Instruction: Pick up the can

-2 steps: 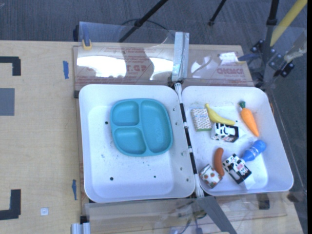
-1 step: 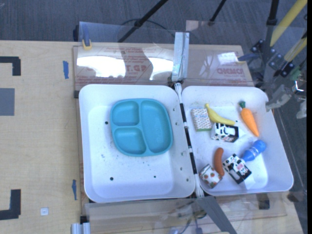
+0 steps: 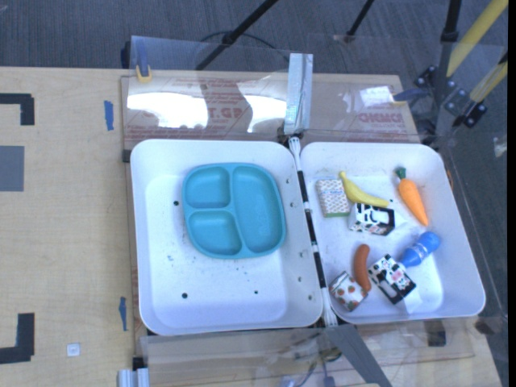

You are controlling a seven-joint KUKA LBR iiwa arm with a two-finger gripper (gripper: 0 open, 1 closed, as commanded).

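On the wooden bench [image 3: 64,240], two white bins [image 3: 161,297] sit above grey carpet [image 3: 72,14].

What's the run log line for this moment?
can: right bin, front inner corner, beside sausage | blue plate: left bin | status: not yet picked

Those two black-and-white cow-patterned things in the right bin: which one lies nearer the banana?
The upper cow-patterned item, lying just under the banana. The other cow-patterned item lies lower, beside the sausage.

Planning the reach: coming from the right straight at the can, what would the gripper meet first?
Probably the cow-patterned box, lying just right of the can in the right bin; a higher approach might clear it.
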